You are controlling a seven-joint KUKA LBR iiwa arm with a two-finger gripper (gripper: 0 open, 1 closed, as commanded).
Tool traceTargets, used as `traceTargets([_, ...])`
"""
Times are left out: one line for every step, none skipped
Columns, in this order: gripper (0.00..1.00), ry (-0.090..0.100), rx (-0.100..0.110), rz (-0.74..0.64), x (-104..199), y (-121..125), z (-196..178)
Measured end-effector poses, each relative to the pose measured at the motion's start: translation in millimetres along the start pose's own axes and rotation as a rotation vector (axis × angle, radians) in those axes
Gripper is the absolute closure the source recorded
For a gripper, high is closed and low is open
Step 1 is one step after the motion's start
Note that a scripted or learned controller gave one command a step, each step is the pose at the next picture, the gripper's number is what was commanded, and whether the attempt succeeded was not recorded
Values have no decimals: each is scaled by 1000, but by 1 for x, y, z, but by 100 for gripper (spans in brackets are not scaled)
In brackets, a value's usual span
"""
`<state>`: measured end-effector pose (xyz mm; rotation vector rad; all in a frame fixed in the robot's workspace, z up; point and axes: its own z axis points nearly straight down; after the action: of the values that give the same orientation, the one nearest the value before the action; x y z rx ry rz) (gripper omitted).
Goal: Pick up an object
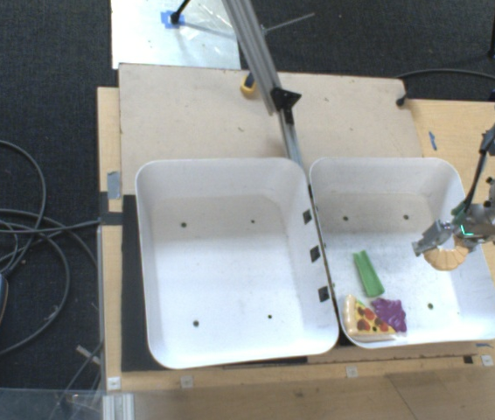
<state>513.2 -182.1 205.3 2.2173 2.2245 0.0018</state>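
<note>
Camera view: two shallow white plastic bins side by side on the bench, sharing a centre wall; left bin (156, 261) has a bare floor, so all the open room is there. Right bin (387, 178) holds everything, clustered toward its near edge: a flat green plastic strip (368, 273) lying slightly diagonal mid-floor, a wedge-shaped toy pizza slice with red and yellow toppings (368, 318) tight against the near rim by the centre wall, and a purple crinkled toy piece (392, 312) touching the slice on its right. Far half of the right bin floor is free, as is the near-right corner. Grey arm comes in over the right rim; the two-finger claw (441, 243) sits above the right part of the bin floor, near the right wall, so little side clearance there. A tan, rounded croissant-like toy (447, 258) is right at the fingertips, touching or just under them, with the metal fingers (428, 239) sticking out to its left. Cannot tell whether the claw is open or clamped on it, or whether the toy is lifted off the floor. Green strip is near, to the claw's left; pizza and purple piece lie further toward the near rim
</note>
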Motion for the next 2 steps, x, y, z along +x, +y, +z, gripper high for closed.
traceTargets([0,1,3,2,-4,6,44])
traceTargets([0,2,6,2,-4,10,106])
